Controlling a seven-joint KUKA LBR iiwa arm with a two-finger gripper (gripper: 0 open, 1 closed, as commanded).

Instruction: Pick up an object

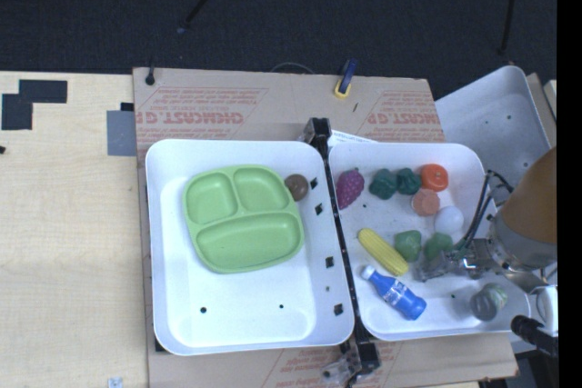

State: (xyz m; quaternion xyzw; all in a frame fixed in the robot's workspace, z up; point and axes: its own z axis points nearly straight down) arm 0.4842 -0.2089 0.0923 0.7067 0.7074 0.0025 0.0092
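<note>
**benchwatcher:** So what's in the bins right now? I see two white ones side by side on the surface.

**gripfan22:** Left bin has a green divided plate with a small brown ball just off its upper right corner. Right bin is the busy one: purple grapes near the divider, a dark green lump, an orange piece, a pinkish round thing and a white ball below it.

**benchwatcher:** And lower down?

**gripfan22:** Yellow corn lying at a slant, a blue bottle just below it, two green bits next to the corn, and a grey-green round thing near the bottom right corner.

**benchwatcher:** Where's the arm?

**gripfan22:** Coming in from the right, orange band showing at the edge. The hand sits low in the right bin, right by the second green bit (looks close to touching, hard to say). Honestly I can't tell whether it's clenched or released, it's just a grey blur there.
</note>
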